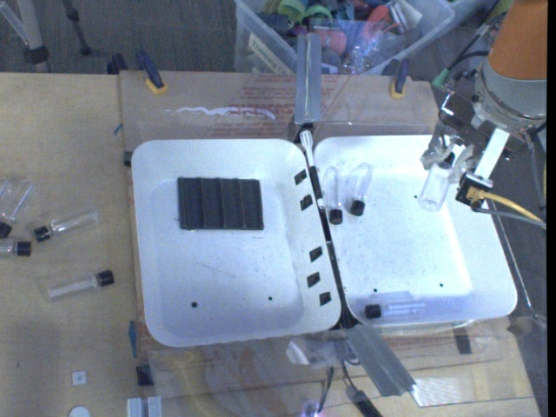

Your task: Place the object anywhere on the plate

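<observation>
The plate [220,203] is a dark, ridged rectangle lying flat in the left bin [156,259]. My gripper [440,163] hangs over the upper right part of the right bin [469,268], far to the right of the plate. A clear vial [432,187] hangs upright from its fingertips, and the fingers look shut on the vial's top end. The vial seems lifted off the bin floor.
Two clear vials with black caps [331,196] [358,191] lie near the right bin's left wall, and another [395,307] lies at its front edge. Several vials [78,282] are scattered on the bench at left. A tub of coloured items [343,11] stands behind.
</observation>
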`<action>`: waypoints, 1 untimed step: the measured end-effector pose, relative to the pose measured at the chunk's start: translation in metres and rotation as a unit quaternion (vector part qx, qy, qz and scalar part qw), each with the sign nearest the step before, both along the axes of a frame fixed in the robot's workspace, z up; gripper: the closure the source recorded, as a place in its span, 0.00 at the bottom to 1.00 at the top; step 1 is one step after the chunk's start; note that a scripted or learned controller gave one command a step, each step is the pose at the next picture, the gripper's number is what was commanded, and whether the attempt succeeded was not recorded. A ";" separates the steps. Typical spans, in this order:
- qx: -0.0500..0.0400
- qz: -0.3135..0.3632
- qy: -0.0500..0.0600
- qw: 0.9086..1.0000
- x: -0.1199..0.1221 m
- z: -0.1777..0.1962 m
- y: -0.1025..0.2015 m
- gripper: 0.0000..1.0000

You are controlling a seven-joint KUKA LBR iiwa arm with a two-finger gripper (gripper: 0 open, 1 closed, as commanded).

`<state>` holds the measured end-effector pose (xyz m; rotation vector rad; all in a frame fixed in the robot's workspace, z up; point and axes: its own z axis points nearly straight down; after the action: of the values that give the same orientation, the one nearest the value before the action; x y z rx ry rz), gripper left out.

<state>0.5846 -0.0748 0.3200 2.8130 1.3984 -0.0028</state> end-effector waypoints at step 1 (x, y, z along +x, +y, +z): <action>0.000 -0.224 0.000 0.975 0.048 0.087 0.066 1.00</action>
<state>0.6325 -0.0090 0.4074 3.0547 0.7334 -0.0026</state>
